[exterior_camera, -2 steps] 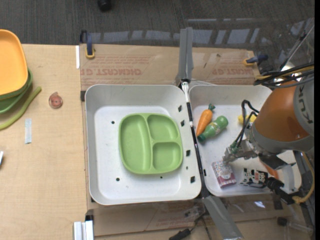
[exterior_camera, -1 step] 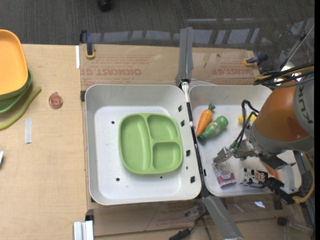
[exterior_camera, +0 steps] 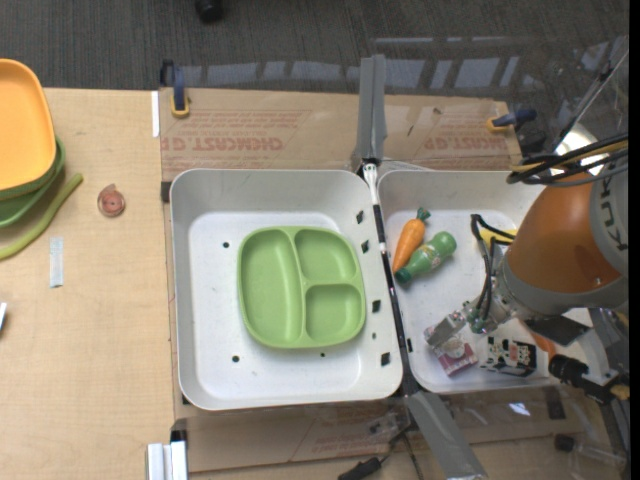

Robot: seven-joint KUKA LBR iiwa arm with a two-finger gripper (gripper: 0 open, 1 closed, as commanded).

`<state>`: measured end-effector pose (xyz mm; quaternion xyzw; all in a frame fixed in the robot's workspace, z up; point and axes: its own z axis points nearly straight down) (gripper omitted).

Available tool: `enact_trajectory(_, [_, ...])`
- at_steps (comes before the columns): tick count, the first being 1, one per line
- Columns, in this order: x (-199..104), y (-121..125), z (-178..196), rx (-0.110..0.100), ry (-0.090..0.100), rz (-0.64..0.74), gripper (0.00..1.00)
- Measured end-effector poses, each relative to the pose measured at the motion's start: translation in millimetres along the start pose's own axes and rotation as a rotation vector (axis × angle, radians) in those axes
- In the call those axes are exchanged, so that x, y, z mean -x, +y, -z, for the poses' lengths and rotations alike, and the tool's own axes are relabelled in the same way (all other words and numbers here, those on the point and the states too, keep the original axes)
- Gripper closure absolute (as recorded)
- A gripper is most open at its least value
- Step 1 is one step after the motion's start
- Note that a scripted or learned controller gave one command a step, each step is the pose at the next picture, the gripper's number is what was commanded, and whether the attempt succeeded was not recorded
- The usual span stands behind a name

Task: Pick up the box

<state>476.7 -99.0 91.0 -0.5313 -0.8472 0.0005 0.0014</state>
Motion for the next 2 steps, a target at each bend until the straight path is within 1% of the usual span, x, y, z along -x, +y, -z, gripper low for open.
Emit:
enact_trajectory(1, [0.8, -0.1, 8.5, 0.000, 0.000, -0.004, 1.00])
enact_trajectory(2, [2.0, 82.1, 100.1, 0.000, -0.003, -0.172, 1.00])
